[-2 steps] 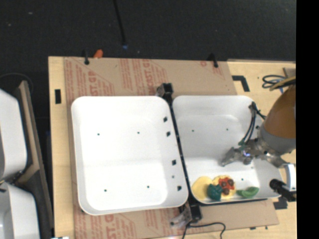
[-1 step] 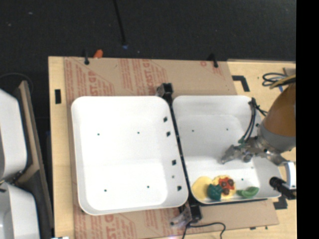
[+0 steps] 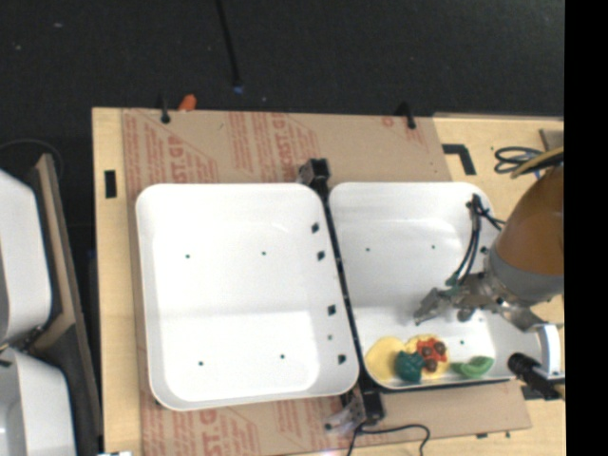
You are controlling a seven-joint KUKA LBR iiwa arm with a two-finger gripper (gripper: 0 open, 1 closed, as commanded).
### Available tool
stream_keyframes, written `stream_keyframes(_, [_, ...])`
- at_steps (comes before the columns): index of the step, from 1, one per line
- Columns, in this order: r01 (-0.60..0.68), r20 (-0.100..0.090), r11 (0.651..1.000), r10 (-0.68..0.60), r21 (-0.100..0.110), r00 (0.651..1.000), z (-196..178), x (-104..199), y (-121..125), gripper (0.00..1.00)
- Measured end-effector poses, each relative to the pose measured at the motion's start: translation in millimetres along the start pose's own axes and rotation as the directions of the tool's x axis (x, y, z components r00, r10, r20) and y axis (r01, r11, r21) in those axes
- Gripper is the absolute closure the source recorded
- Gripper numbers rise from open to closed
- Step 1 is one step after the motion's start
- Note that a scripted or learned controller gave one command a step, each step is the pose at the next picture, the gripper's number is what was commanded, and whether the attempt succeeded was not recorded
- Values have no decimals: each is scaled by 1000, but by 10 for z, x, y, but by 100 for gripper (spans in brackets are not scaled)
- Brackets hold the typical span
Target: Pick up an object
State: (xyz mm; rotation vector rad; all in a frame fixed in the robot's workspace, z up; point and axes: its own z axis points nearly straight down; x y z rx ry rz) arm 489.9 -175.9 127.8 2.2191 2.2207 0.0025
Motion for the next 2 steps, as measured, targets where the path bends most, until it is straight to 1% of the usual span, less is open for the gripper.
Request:
stream_keyframes(1, [67, -1, 998, -67, 3, 998, 280, 285, 76, 0])
stream_keyframes(2, [1, 1, 1000, -1, -7, 1000, -730, 314, 336, 0])
